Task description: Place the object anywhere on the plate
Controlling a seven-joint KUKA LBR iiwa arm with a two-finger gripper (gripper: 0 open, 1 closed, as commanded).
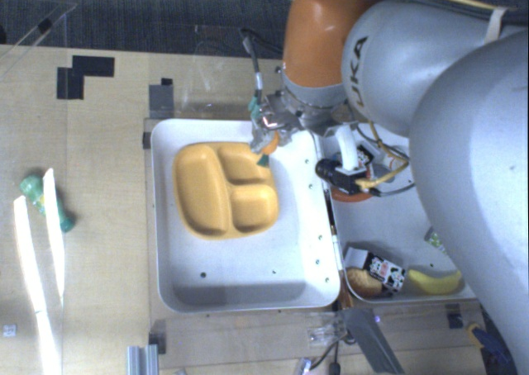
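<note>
Over the far right corner of the left shallow white bin [248, 287], end effector [266, 135] pinching a small orange-and-teal object [265, 149], hanging just above the far right rim of the yellow divided plastic plate [225, 189]; plate spreading leftward and nearer from there.

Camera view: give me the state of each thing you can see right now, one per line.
Yellow plate: lying flat in the left bin, nothing in its compartments.
Gripper: over the plate's far right corner, a small orange-and-green object at its tip.
Banana: lying in the right bin.
</note>
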